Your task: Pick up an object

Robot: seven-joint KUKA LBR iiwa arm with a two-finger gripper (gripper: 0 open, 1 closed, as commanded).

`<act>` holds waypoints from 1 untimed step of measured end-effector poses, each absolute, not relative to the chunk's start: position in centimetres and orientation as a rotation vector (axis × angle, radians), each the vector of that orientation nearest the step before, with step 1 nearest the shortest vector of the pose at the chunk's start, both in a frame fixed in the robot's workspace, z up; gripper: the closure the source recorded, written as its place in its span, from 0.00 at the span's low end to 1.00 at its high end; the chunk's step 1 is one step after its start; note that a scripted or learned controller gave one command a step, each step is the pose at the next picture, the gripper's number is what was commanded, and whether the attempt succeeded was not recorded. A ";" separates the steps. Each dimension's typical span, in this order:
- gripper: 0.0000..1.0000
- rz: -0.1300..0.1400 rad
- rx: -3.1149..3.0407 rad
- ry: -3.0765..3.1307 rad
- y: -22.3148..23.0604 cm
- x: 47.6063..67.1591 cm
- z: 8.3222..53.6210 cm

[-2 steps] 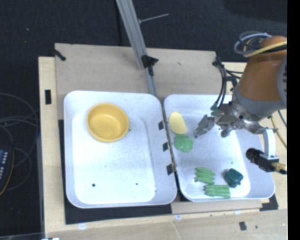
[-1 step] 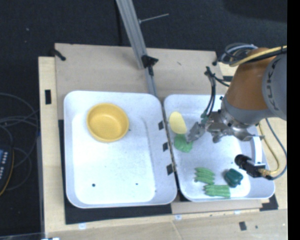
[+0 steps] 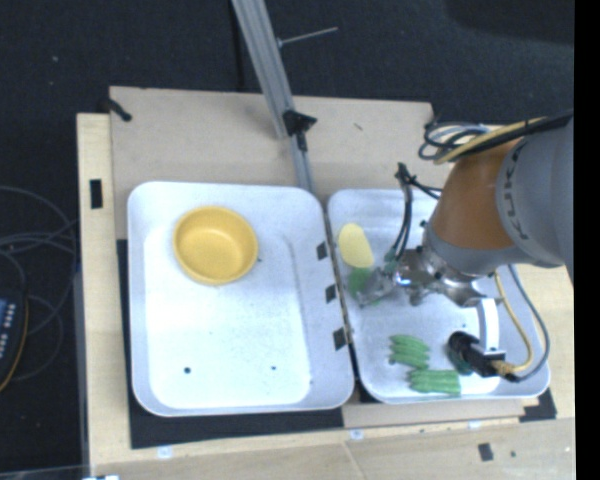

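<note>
Yellow-and-green plastic piece (image 3: 356, 253) lies at the right bin's (image 3: 372, 208) far-left edge, just beside the gripper (image 3: 385, 280); its grip I cannot tell. Looks light, stiff, slick; best pinched across its narrow middle.
</note>
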State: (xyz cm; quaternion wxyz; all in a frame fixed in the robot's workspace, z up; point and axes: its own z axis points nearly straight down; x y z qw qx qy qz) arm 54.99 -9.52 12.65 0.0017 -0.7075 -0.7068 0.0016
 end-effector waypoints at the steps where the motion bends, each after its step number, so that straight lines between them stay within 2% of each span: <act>1: 0.00 0.002 -2.222 -2.220 -9.6 55.0 10.0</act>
